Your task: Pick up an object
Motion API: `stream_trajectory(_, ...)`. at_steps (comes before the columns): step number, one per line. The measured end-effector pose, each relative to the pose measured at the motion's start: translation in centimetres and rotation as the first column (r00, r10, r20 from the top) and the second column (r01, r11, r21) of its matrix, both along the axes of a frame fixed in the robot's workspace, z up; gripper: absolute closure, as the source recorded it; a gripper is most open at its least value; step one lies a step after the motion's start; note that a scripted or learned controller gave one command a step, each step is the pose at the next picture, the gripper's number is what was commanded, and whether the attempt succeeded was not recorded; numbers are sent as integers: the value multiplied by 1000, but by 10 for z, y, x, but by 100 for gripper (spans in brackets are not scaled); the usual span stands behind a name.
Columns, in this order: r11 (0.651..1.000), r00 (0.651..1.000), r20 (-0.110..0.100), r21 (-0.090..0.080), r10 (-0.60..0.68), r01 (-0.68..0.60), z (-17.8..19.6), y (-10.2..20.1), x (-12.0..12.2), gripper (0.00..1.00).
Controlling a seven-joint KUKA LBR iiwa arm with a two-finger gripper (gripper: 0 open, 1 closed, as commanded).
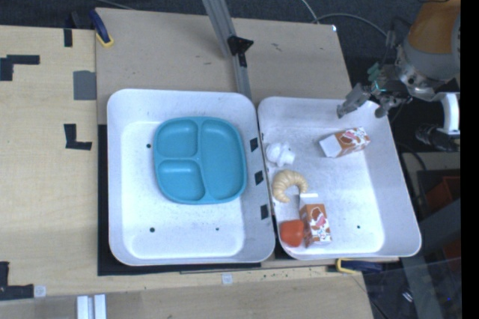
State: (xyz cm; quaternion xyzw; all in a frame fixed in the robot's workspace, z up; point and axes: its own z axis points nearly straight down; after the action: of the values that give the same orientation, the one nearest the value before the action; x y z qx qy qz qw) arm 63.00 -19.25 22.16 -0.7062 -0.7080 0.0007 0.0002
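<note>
Tabletop (pixel 299 55), light wood, carries two shallow white bins side by side. Left bin (pixel 127 235) holds a teal divided plate (pixel 200 160), three compartments, lying flat near that bin's upper middle. All places below are given relative to this plate.

Right bin (pixel 389 220) sits just right of the plate's bin, their walls touching along the middle seam. A grey metal rail (pixel 213 3) runs at a slant above the plate, from the top edge down to the seam between the bins.

Arm (pixel 434 33), grey with an orange upper part, is far right of the plate and higher, at the upper right corner of the right bin. Its jaws (pixel 364 102) hang over that bin's upper right rim, well apart from the plate; the two fingers look spread with nothing between them.

Items in the right bin, all right of the plate:
- small carton (pixel 344 142), white with red print, lying tilted, farthest right, level with the plate's upper part, below the jaws and not touching them.
- red and white box (pixel 316 224), lower right of the plate.
- croissant-like pastry (pixel 289 184), tan, curved, just right of the plate's lower edge level.
- red round item (pixel 293 234), touching the box's left side.
- small white lump (pixel 281 154), nearest the plate, beside the seam.
</note>
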Motion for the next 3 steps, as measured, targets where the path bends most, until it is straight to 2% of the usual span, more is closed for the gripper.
stream_trajectory(1, 1000, 1000, 0, -1, 0, 0, 0, 0, 0, 0)
stream_trajectory(2, 1000, 1000, -6, 1, 0, 0, -63, 4, 4, 0)
stream_trajectory(3, 1000, 1000, 13, -5, 0, 1, -102, 8, 4, 0)
